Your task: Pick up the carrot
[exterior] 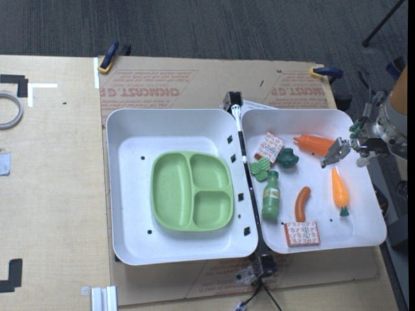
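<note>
The carrot [339,188] is a small orange toy with a green stub at its near end. It lies lengthwise on the floor of the right bin [363,229], close to the right wall. My gripper [348,157] hovers just beyond the carrot's far tip, reaching in over the bin's right rim. It is open, with one dark finger [334,153] angled to the left and the other at the right. Nothing sits between the fingers, and they do not touch the carrot.
Also in the right bin are a longer orange toy vegetable [315,144], a brown sausage [302,203], a green bottle [270,195], a dark green vegetable [287,158] and two red-and-white boxes [302,233]. The left bin [123,173] holds a green divided plate [192,191].
</note>
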`<state>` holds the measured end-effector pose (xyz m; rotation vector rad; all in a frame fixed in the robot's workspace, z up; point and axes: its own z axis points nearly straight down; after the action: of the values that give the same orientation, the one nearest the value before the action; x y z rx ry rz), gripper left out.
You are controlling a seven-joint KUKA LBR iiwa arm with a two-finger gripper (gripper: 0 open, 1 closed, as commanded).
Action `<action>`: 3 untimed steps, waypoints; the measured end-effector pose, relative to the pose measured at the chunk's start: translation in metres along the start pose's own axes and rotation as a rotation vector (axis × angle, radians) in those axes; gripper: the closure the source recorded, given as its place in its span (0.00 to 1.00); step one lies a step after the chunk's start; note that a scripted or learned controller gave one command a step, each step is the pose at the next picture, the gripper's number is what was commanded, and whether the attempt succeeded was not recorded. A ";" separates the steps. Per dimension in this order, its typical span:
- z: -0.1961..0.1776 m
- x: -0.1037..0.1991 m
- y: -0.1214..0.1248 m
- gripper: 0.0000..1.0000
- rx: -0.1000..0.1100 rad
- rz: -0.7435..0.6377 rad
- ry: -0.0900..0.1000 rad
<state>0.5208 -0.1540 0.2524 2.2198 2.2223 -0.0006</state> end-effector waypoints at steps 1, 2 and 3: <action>0.139 -0.016 0.016 0.00 0.001 -0.027 0.001; 0.158 -0.036 0.000 0.00 -0.005 -0.311 0.003; 0.149 -0.037 0.000 1.00 -0.006 -0.308 0.000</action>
<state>0.5208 -0.1915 0.1033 1.8503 2.5336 0.0058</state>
